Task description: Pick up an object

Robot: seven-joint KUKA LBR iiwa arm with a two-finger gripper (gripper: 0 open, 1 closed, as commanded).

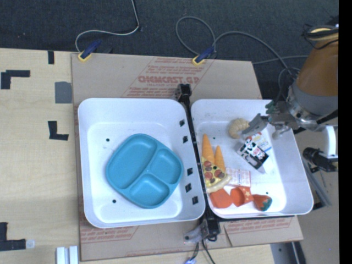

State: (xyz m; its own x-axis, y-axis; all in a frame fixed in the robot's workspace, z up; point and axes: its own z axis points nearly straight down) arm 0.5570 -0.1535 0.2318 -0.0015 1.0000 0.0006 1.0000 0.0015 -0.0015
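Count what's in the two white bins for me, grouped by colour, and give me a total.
Blue: 1, the tray in the left bin.
Orange: 2, both carrots.
Beige: 1, the lump.
Black and white: 1, the packet.
Red-orange: 3, the pizza slice, pepper piece, strawberry.
Total: 8; the heap's count is uncertain.

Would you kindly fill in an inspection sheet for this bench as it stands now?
Surface: cardboard sheet on a wooden bench, bearing two white bins.
Job's things: right bin holds a carrot, pizza slice, black-and-white packet, beige lump and red pieces.
Clutter: blue divided plate in the left bin.
Grippers: gripper over the right bin, near the packet.
Cables: thin cables looping behind the bench, clipped at the cardboard's far edge.
Surroundings: dark carpet.
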